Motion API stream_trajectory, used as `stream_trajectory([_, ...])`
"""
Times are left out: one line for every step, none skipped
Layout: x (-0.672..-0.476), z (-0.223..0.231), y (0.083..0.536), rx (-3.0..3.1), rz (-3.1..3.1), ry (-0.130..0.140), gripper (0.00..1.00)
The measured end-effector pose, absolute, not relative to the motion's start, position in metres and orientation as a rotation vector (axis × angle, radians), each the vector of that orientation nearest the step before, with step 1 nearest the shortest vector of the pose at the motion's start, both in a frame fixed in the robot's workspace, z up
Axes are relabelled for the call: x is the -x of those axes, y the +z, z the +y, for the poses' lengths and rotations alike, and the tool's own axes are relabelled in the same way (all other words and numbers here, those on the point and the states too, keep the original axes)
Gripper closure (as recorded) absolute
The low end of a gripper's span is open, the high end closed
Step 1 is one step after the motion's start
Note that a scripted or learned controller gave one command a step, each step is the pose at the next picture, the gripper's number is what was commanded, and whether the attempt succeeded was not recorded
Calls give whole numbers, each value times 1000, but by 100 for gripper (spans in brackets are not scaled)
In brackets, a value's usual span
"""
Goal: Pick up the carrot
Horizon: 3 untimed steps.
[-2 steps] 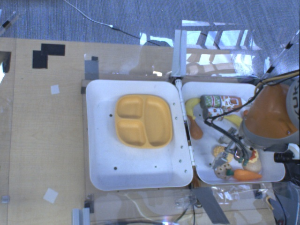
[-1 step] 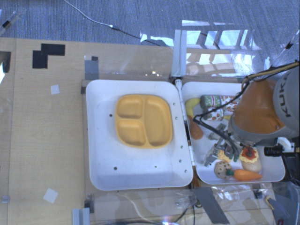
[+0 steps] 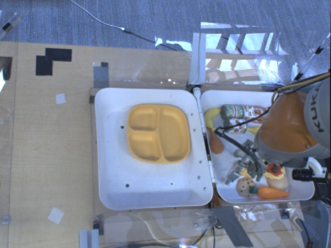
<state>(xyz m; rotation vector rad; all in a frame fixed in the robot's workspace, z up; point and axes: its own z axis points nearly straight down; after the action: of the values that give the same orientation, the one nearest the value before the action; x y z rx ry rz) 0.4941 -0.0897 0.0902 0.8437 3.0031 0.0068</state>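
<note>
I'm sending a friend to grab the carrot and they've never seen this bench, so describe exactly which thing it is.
Look in the right-hand white bin, at its near edge by the front right corner. The carrot lies flat there, just below a small cupcake and right of a round cookie. It is the only long, tapered orange piece with a green end.

Bright even light; glare on clear panels (image 3: 243,50).

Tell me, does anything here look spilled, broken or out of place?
Nothing stands out. The yellow divided plate sits flat in the left bin. The toy foods, including the carrot, lie jumbled in the right bin near the end effector, none spilled outside.
</note>
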Motion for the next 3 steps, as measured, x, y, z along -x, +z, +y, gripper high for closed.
stream_trajectory([-493,-100,90,-813,3017,9,0])
stream_trajectory([-492,-111,90,-980,2972,12,0])
stream_trajectory([-492,-86,90,-1187,2890,5,0])
